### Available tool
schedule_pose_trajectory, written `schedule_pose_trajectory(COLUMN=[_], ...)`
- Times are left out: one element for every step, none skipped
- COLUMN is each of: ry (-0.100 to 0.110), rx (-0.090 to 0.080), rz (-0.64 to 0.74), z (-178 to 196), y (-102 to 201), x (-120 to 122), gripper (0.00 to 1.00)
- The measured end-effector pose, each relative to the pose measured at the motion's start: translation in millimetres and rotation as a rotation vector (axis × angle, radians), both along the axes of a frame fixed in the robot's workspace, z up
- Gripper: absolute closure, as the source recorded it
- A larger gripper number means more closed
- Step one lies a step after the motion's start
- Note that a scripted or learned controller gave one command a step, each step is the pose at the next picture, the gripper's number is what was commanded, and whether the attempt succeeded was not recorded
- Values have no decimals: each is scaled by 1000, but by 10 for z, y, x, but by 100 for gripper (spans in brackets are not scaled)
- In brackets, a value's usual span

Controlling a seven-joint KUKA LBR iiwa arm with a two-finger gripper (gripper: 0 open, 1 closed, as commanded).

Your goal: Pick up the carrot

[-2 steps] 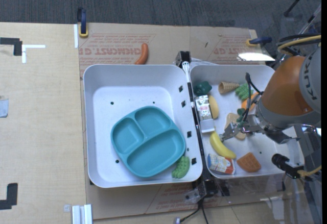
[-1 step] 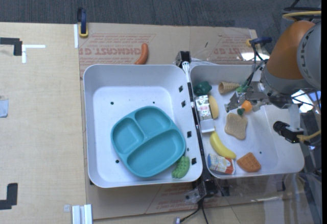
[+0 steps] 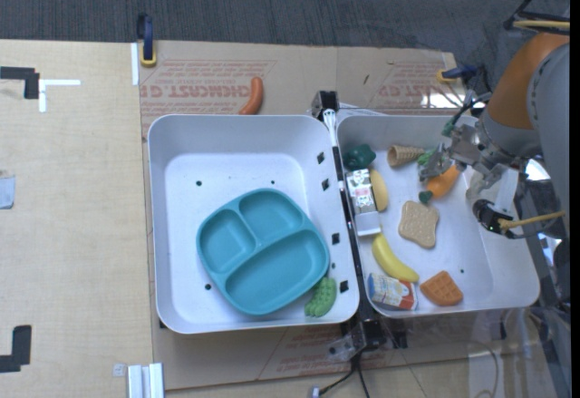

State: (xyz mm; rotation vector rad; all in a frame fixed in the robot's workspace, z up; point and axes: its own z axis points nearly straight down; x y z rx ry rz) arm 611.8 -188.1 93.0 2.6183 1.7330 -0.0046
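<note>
Where the arm (image 3: 535,88) reaches in from the right, its gripper (image 3: 450,162) sits low over the right bin (image 3: 507,283), right at the carrot (image 3: 441,181). Metal parts crowd the carrot's upper end, so I cannot tell whether the gripper clasps it or merely touches it. Near the carrot lie an ice-cream cone (image 3: 405,154) and a slice of toast (image 3: 420,224); a banana (image 3: 394,260) lies further down. The left bin (image 3: 172,206) holds a blue divided plate (image 3: 263,249), and a green object (image 3: 321,297) beside it is hard to identify.
</note>
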Motion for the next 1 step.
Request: schedule_pose_trajectory(ry=[3], rx=[-2], rz=[9], z=[88], y=[7], x=[3], gripper=[100])
